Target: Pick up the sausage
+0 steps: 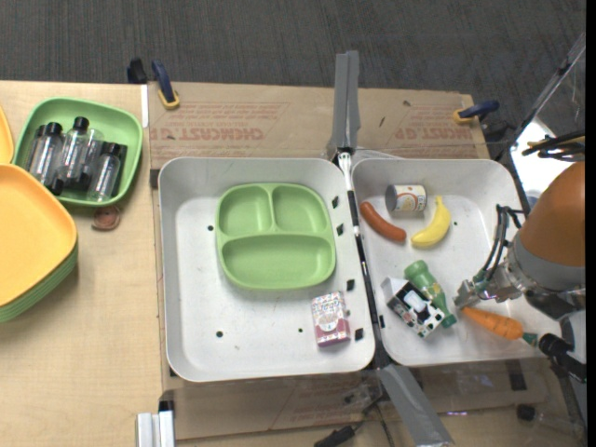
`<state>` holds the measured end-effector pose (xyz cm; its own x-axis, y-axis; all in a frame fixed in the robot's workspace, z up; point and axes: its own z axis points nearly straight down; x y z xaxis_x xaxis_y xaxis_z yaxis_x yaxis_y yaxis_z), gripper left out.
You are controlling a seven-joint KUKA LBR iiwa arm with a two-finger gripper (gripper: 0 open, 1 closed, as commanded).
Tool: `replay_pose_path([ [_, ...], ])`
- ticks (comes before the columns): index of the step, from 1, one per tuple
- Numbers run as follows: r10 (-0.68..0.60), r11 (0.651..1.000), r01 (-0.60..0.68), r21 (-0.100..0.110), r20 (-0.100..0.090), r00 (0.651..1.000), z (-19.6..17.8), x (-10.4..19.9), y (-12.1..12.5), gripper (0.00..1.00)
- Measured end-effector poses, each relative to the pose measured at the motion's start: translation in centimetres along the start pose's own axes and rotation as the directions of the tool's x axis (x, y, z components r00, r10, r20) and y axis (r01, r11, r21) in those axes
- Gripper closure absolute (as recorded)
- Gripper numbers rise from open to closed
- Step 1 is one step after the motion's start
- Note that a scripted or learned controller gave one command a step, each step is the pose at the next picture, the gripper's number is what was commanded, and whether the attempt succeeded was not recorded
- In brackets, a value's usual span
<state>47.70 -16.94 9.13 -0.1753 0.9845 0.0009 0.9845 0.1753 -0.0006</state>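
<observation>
You've got two white bins side by side mid-frame: the left bin point(186, 277) and the right bin point(466, 180), edges meeting at a grey divider.

The arm point(559, 240) enters at the right edge, orange band showing, over the right bin's right side.

A green tray point(276, 236) with three compartments sits in the upper middle of the left bin.

Far left of the frame, on the bench, a stack of yellow plates point(33, 245) runs off the edge. Above it, upper left, a green dish point(79, 152) holds several dark-capped bottles point(74, 156).

The gripper point(475, 291) is low over the right bin's lower right, just beside the carrot's top end. You can't tell from this view whether it is released or clenched, and nothing is seen in its grasp.

The sausage point(383, 221) lies in the upper left of the right bin, slanted, near the divider, well apart from the gripper.

A banana point(431, 225) lies just right of the sausage. A small can point(407, 197) lies on its side above, between them.

A green bottle point(428, 291) lies in the lower middle of the right bin, touching a black-and-white box point(414, 307).

A carrot point(494, 323) lies at lower right.

A small pink box point(331, 319) sits at the left bin's lower right.
</observation>
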Motion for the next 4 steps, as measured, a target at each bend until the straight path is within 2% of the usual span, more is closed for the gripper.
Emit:
replay_pose_path([
  [1,0.003,1.000,-0.003,0.000,0.000,1.000,-0.9,-0.1,0.0,1.00],
  [2,0.095,0.995,-0.095,0.002,0.000,0.995,-0.6,3.3,0.6,1.00],
  [3,0.203,0.979,-0.203,0.002,0.002,0.979,-3.2,-5.7,1.5,1.00],
  [4,-0.069,0.998,0.069,0.002,-0.001,0.998,0.1,0.5,0.3,1.00],
])
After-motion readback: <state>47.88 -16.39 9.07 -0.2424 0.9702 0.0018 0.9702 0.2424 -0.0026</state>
